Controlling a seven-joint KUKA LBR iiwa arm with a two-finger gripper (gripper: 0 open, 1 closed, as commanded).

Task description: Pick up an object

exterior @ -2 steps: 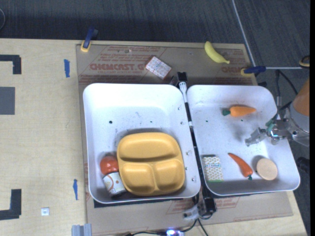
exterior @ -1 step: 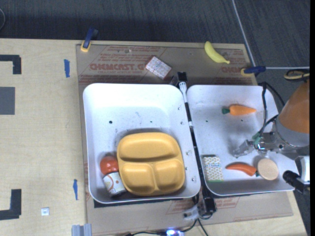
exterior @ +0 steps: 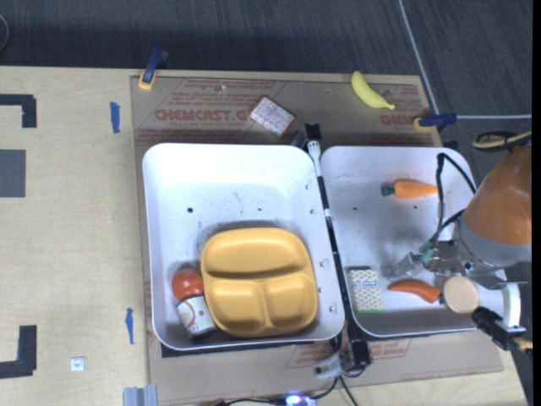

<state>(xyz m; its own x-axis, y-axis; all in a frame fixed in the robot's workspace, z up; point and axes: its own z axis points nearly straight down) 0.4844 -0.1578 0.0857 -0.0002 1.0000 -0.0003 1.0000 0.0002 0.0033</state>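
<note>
A: Gripper is low in the right bin, near its front right. Can't tell jaw state, the wrist hides most of it. Nothing visibly between them, so I don't count a grasp.

B: Nearest target?

A: Orange chili-shaped piece, just in front of the gripper, lying flat, long axis roughly left-right. The tan disc sits touching or almost touching its right end.

B: How to do it well?

A: My judgement: close across the short axis, at mid-length, well clear of the disc. It's thin and tapered, so a grip near either tip likely squeezes it out. Come straight down; the front wall is close and a slanted approach risks clipping it. The cable looping over the bin is another snag risk on the lift.

B: Rest of that bin?

A: Carrot near the back, well apart from the gripper. Small green-and-white packet against the left wall at the front.

B: Left bin?

A: Yellow divided tray, upside down by the look of it, takes up the front half. Red tomato-like thing and a small white can are wedged between the tray and the left wall, can in front. The back half is bare.

B: Outside the bins?

A: Banana and a small card on the board behind them. Not reachable targets for this try, I'd guess.
</note>
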